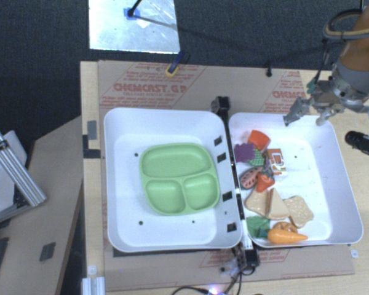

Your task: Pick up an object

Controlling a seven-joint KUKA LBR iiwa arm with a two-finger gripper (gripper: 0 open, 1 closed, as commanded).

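The right white bin (332,183) holds several toy foods along its left side: an orange-red piece (258,139), a purple grape bunch (245,153), a small white and orange box (277,162), a brown oval piece (249,177), tan bread slices (298,209), a green leaf piece (256,225) and an orange carrot (285,233). My gripper (307,114) hangs above the bin's far right corner, well away from the foods. Its two fingers are spread apart with nothing between them.
The left white bin (120,165) holds a green divided plate (175,178). A black divider with clips (229,171) runs between the bins. A shiny metal sheet (134,17) lies beyond the bench. A grey frame (12,165) stands at the left.
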